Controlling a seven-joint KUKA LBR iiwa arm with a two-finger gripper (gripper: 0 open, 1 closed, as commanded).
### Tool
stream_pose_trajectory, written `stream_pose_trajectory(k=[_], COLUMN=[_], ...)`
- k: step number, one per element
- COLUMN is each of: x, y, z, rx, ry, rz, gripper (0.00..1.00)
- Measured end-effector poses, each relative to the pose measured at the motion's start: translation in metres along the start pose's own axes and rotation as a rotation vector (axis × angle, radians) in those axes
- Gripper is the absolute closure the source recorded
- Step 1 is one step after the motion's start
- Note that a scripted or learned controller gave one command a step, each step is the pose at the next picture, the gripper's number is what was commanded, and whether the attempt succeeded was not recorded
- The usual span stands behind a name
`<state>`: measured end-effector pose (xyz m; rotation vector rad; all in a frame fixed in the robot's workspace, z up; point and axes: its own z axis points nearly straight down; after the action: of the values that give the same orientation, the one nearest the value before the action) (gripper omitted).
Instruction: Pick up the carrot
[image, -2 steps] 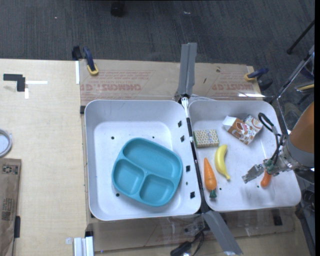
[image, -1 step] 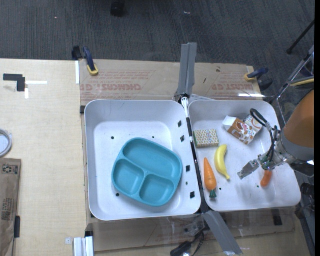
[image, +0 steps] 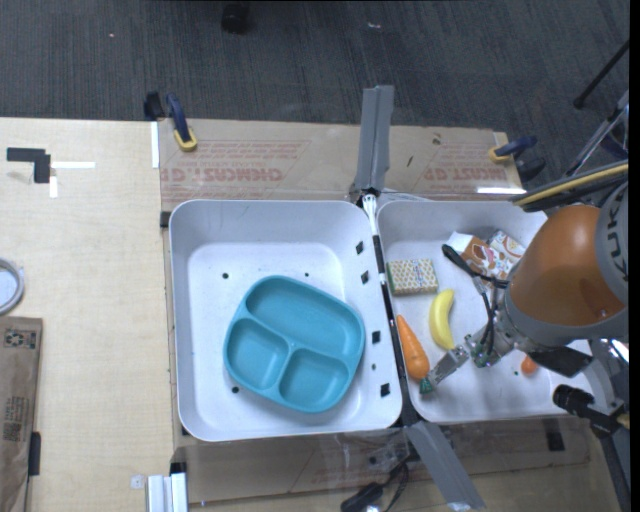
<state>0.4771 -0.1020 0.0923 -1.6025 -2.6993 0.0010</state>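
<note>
Camera view: carrot (image: 412, 349) and banana (image: 441, 318) in right bin (image: 470, 400).

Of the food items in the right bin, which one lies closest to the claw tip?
The orange carrot with a green stem end, lying along the bin's left wall. The claw sits just beside its lower end; the yellow banana and the tan waffle-textured cracker lie farther up.

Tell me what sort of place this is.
Probably a robotics lab test bench: two white bins clamped onto cardboard, toy food such as a carrot and banana, and a robot arm reaching in.
</note>
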Motion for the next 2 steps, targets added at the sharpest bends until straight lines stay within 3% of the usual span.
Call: stream_pose_trajectory(k=[1,2], x=[0.0017,0.0021], y=[0.0030,0.0019], z=[0.0007,0.0009], rx=[0.000,-0.001], ry=[-0.001,-0.001], rz=[-0.164,-0.179], gripper=[0.00,0.00])
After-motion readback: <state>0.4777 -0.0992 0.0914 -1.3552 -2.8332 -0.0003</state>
